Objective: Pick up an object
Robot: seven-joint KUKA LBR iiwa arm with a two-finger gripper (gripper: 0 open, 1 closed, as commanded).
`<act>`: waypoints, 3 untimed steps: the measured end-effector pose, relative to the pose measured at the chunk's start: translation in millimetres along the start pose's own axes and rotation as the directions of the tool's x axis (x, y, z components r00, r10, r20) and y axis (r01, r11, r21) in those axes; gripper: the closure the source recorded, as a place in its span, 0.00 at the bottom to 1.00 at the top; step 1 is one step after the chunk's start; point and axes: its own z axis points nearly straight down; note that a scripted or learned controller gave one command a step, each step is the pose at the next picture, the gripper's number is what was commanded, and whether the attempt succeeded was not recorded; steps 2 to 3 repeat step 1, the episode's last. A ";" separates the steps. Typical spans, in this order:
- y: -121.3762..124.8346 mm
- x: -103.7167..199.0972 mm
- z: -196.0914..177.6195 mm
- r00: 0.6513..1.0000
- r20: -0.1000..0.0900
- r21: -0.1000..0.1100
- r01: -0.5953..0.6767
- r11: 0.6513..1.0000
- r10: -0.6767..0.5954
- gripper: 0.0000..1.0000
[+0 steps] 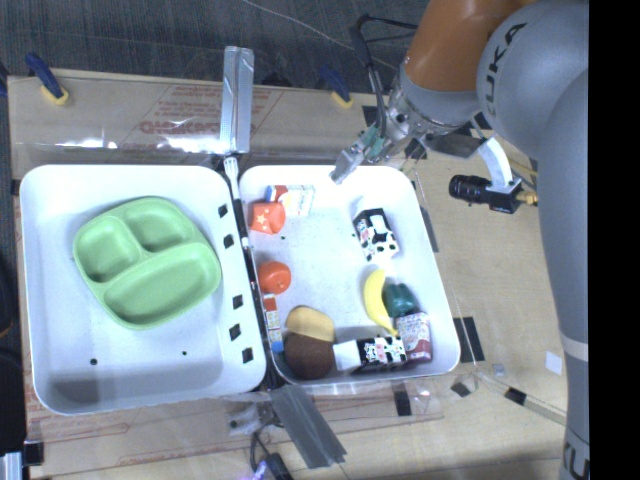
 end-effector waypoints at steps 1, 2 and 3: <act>49.3 45.3 14.5 0.998 -0.002 0.001 -0.055 0.998 0.055 1.00; 49.3 45.3 14.5 0.998 -0.002 0.001 -0.055 0.998 0.055 1.00; 49.3 45.3 14.5 0.998 -0.002 0.001 -0.055 0.998 0.055 1.00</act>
